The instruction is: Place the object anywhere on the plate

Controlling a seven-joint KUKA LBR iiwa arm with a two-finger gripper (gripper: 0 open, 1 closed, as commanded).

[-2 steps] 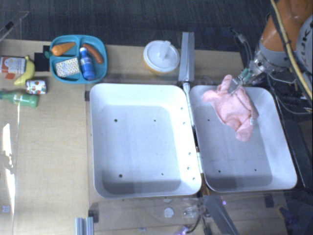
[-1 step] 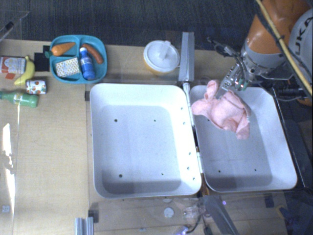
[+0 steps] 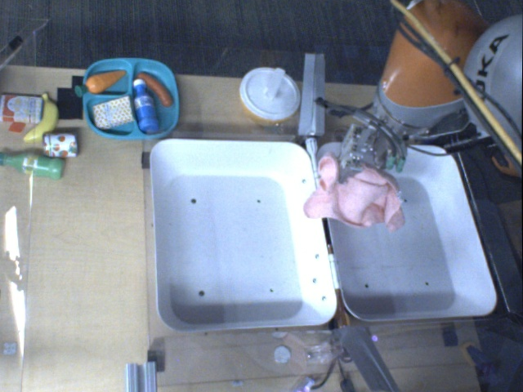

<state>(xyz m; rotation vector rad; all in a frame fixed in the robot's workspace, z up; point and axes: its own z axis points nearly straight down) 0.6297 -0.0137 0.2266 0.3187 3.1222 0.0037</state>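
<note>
Pink cloth (image 3: 359, 198): crumpled, hanging below the jaws, over the upper left part of the right bin (image 3: 425, 288), one fold draped across the divide toward the left bin (image 3: 237, 300).
Jaws (image 3: 369, 155): pinching the top of the pink cloth (fabric bunched between the fingers), just above the right bin's upper left corner.
Arm (image 3: 425, 55): grey with orange band, reaching in from upper right.
Left bin: white, shallow, on the worktop (image 3: 73, 284).
Blue divided plate (image 3: 131, 96): on the worktop beyond the left bin's upper left corner, holding toy food and a small blue bottle (well apart from the cloth).
White lidded cup (image 3: 270, 95): behind the bins, near the divide.
Worktop left edge: banana, small can, green bottle.
</note>
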